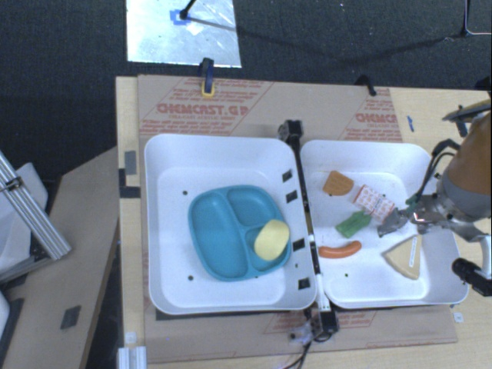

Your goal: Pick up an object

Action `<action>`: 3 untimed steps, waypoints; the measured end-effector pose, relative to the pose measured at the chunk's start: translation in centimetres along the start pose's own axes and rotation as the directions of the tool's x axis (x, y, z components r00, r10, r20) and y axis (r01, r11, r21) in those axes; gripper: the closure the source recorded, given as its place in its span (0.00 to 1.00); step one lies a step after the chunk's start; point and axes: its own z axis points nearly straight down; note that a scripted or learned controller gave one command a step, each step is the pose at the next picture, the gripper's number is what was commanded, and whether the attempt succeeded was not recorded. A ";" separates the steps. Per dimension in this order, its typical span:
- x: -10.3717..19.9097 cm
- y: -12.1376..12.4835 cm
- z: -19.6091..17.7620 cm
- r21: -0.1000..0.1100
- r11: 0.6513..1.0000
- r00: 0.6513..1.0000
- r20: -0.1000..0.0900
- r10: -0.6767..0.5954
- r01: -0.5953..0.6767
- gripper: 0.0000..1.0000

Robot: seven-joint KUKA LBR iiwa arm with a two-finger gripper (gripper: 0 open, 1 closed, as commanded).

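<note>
The right bin (419, 160) holds an orange-brown bread piece (337, 183), a red-and-white packet (373, 201), a green item (354, 224), a hot dog sausage (339, 249) and a tan sandwich wedge (406, 258). My gripper (393, 221) reaches in from the right, low over the bin between the packet and the wedge, just right of the green item. In the left bin (165, 160) lies a blue divided plate (223, 229) with a yellow lemon-like object (270, 240) resting in its lower right compartment.
A raised divider with black clips (300, 206) separates the two bins. Cardboard (261, 102) lies under both. A yellow clamp (207, 79) sits at the back edge, and the arm's body (469, 183) hangs over the right bin's right rim.
</note>
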 end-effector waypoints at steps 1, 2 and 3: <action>0.1 0.0 5.2 -0.001 1.000 1.000 0.000 -0.001 0.001 0.00; 0.0 0.2 3.9 -0.006 1.000 1.000 0.002 0.000 0.000 1.00; -0.5 0.2 -2.4 -0.009 1.000 1.000 0.003 -0.002 0.002 1.00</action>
